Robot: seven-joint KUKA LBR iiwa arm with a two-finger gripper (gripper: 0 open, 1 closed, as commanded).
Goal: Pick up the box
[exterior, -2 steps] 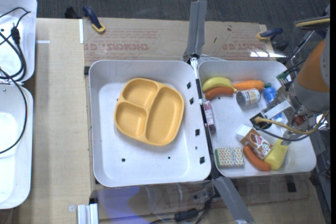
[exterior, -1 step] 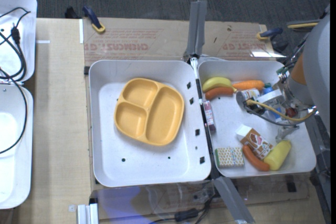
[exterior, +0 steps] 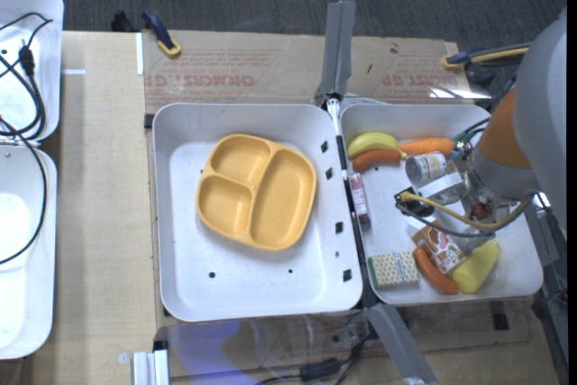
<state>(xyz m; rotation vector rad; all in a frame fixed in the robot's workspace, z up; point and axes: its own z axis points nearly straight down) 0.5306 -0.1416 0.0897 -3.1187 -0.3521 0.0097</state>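
A small box (exterior: pixel 394 270) with a pale green and beige pattern lies flat at the front left of the right bin (exterior: pixel 361 239). A second, brown, red and white carton (exterior: pixel 439 245) lies just right of it, tilted. My gripper (exterior: pixel 471 206) hangs low over the middle right of that bin, under the grey arm with its orange band (exterior: pixel 501 140). It sits above and right of the carton, and farther from the patterned box. Cables and the wrist hide the gripper's tips.
The right bin also holds a banana (exterior: pixel 372 142), a carrot (exterior: pixel 426 145), a sausage (exterior: pixel 377 160), a small can (exterior: pixel 425 167), a yellow lemon (exterior: pixel 477 267), an orange sausage (exterior: pixel 435 271) and a dark bar (exterior: pixel 359 198) by its left wall. A yellow divided plate (exterior: pixel 257 191) lies in the left bin (exterior: pixel 171 221).
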